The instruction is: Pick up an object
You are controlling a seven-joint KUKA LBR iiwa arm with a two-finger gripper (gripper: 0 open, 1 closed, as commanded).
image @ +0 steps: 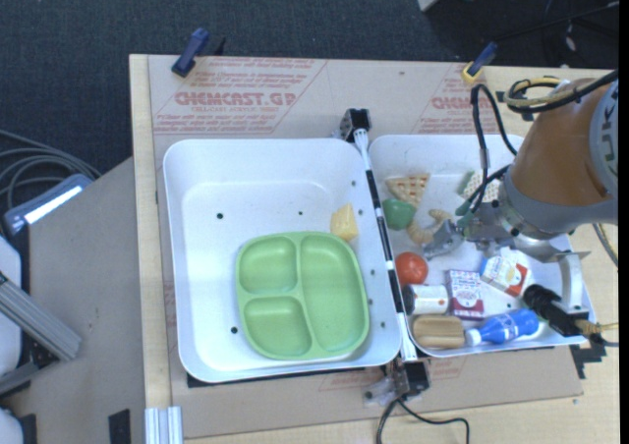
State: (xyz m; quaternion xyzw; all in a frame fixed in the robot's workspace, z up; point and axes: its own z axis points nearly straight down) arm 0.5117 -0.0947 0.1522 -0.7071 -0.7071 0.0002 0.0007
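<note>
The right bin (432,142) holds several small items: a tan waffle wedge (408,186), a green pepper (398,211), a red tomato (411,267), a red and white box (465,293), a small white carton (506,273), a blue bottle (506,327) and a brown bun (439,332). My gripper (447,239) is low inside this bin, just right of the pepper and above the tomato, beside a small tan piece (425,231). The grey wrist and orange band cover the bin's right part. Nothing is visibly lifted.
The left bin (197,152) carries a green divided plate (300,295) and a yellow wedge (344,223) by its right wall. A black divider clip (356,122) sits between the bins. Cables run along the arm at the upper right.
</note>
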